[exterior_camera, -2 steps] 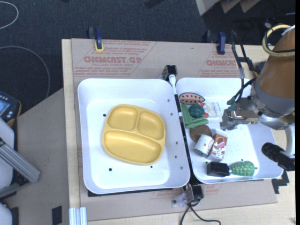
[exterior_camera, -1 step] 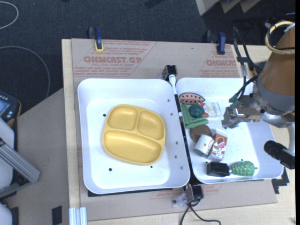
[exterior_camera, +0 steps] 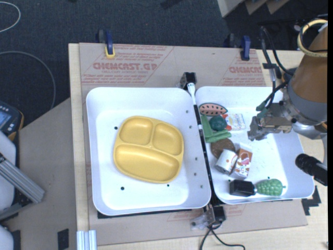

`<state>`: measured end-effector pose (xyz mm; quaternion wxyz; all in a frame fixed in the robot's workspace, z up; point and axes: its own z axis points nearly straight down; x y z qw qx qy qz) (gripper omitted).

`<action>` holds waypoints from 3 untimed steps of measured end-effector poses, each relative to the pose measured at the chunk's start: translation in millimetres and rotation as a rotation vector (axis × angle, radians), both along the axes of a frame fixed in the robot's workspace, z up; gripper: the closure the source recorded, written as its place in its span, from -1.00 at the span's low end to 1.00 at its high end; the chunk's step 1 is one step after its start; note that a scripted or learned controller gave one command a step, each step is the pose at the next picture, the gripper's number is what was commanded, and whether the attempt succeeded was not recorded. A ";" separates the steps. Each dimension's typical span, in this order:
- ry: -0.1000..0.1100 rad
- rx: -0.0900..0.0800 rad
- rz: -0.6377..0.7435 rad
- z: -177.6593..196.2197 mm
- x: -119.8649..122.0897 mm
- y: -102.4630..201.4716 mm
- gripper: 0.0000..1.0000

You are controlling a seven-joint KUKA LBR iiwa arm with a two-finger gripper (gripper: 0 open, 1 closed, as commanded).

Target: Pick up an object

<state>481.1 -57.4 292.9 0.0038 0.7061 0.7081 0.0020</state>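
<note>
the arm (exterior_camera: 312, 82) is reaching in from the right and holding its gripper (exterior_camera: 258, 130) above the right bin (exterior_camera: 291, 165), over the bare floor just right of the clutter. whether the claw is spread or pressed together cannot be told from this angle; nothing is showing between its tips, so nothing is being counted as held.

the candidate objects are all lying in the right bin, crowded toward its left wall: a watermelon slice (exterior_camera: 213, 109) at the top, a dark green toy (exterior_camera: 218, 124) and a green leafy piece (exterior_camera: 210, 132) below it, a small clear packet (exterior_camera: 237, 121) nearest the gripper, then a white cup on its side (exterior_camera: 226, 161) touching a red-and-white carton (exterior_camera: 243, 163), and at the front a black block (exterior_camera: 241, 187) touching a green bumpy fruit (exterior_camera: 270, 187).

the left bin (exterior_camera: 99, 139) is bearing a yellow divided plate (exterior_camera: 149, 149), sitting centred (probably a drop-off target, not a pick).

judgement: the gripper is standing in an approach position, pick not yet made. the packet is lying flat and thin, likely a poor grasp; the cup and carton are touching, so one may be dragging the other.
</note>
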 end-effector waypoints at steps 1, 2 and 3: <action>0.009 0.002 -0.005 -7.0 -2.1 -14.5 1.00; 0.014 0.004 -0.004 -37.2 -2.5 -13.8 1.00; 0.002 0.002 0.000 1.5 -0.8 4.0 1.00</action>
